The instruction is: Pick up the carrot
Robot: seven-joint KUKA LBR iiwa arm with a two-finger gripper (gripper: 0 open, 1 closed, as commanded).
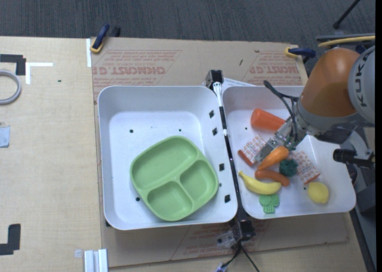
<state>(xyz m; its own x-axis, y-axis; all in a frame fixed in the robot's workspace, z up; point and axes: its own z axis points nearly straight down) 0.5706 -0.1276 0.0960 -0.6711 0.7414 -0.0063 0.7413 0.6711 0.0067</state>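
The carrot (273, 157) is orange with a dark green leafy top (289, 167). It lies tilted in the middle of the right bin (334, 208). My gripper (280, 147) is down in that bin, right over the carrot's upper end and touching or nearly touching it. The grey arm with its orange band (331, 83) reaches in from the right and hides the bin's far right corner.
Around the carrot lie an orange cone-shaped piece (267, 120), a red-orange chili (271, 175), a banana (259, 184), a lemon (318, 192), a small green toy (269, 203) and two printed packets (253, 145). The left bin (113, 145) holds a green divided plate (174, 177).
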